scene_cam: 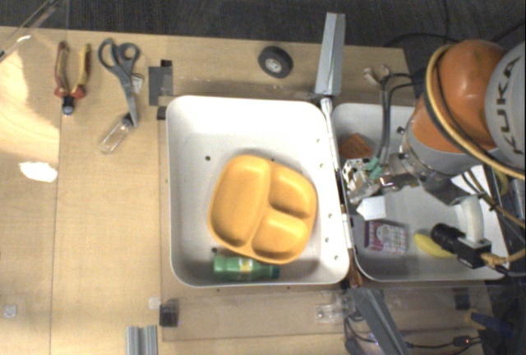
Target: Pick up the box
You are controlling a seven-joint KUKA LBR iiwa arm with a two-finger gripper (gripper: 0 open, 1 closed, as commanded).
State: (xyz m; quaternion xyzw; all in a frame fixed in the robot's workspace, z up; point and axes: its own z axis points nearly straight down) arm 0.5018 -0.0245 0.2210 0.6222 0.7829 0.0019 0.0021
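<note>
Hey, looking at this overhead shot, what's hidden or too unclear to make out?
- End effector: too small and cluttered in the camera view to tell its finger state.
- Green bottle in the left white bin: partly covered by the yellow divided plastic tray.
- Small purple box: print too small to read.
- Brown item: partly behind the arm.

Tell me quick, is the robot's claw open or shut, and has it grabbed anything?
Claw: low in the right white bin, near the small purple-and-white box; cannot tell if it is open or closed, and nothing is seen held.
</note>
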